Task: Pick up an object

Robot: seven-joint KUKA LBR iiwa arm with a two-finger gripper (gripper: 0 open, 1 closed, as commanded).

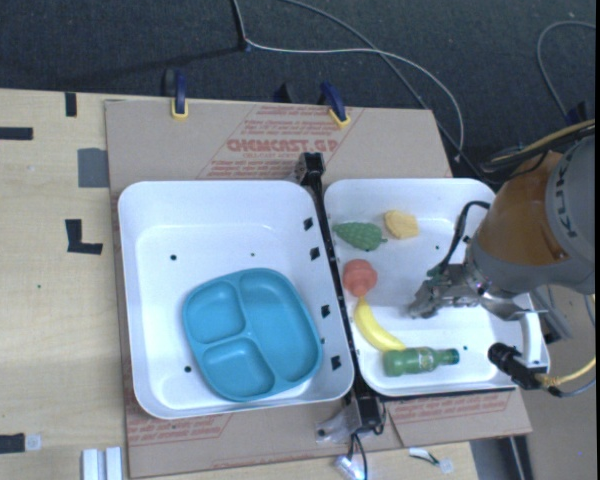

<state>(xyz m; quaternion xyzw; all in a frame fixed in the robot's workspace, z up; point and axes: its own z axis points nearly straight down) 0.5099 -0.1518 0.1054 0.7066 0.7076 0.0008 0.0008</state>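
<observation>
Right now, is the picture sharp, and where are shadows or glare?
Camera view: lighting soft and even; white bins slightly washed out; faint shadow under the blue tray; gripper somewhat blurred; fruit and green bottle soft but recognisable.

A robotics lab: 2 clamped white bins (140, 208) on cardboard (270, 138), loose cables (380, 48).

Red print on the cardboard sheet (280, 143) under the bins reads "CHEMCAST G.P."; smaller lines there are illegible.
</observation>
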